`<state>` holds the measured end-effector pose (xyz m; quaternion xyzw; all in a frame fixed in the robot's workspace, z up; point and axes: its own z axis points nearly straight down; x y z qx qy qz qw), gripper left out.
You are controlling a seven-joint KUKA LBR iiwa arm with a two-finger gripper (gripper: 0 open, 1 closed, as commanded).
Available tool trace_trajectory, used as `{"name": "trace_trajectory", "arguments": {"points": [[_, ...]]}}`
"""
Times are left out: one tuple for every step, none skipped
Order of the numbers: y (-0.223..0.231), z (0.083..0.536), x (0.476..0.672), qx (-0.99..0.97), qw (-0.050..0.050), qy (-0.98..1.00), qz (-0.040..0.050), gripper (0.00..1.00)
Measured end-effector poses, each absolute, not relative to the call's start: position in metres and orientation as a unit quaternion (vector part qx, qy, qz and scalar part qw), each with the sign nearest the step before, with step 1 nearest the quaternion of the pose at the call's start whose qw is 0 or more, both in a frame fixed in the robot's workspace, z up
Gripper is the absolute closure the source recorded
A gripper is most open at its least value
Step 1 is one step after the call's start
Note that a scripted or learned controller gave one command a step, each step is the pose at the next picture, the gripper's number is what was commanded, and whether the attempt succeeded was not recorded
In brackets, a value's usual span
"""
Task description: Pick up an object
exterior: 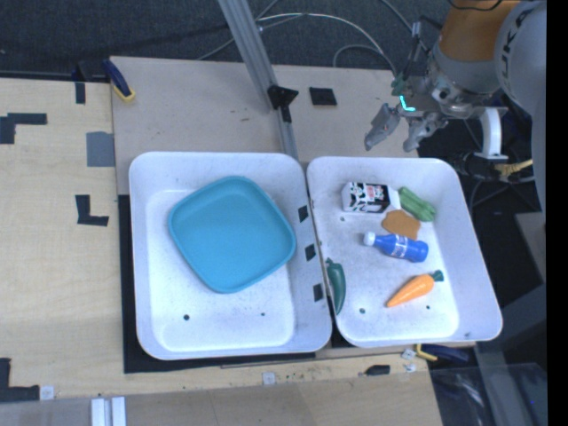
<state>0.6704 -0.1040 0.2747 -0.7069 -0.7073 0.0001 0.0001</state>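
Fingers of the end effector (398,134) stand spread apart with nothing between them, hovering above the bench (204,105) just beyond the far rim of the right bin (475,264). Inside that bin, below and slightly nearer the camera, lie a black-and-white carton (366,197), a green piece (416,204), a brown round piece (401,224), a blue bottle (398,247) and an orange carrot (413,289). The carton is closest to the end effector yet apart from it. What looks like a dark green pepper (336,286) rests against the bin's left edge. A blue plate (232,232) sits in the left bin (146,264)
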Motion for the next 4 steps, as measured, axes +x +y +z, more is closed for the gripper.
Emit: {"name": "trace_trajectory", "arguments": {"points": [[-0.104,0.275,0.670,-0.707,0.000,-0.707,0.0001,0.00],[-0.106,0.211,0.671,-0.707,0.002,-0.707,0.0019,0.00],[-0.114,0.156,0.675,-0.707,0.002,-0.707,0.0020,0.00],[-0.112,0.119,0.675,-0.707,-0.005,-0.707,-0.0032,0.00]]}}
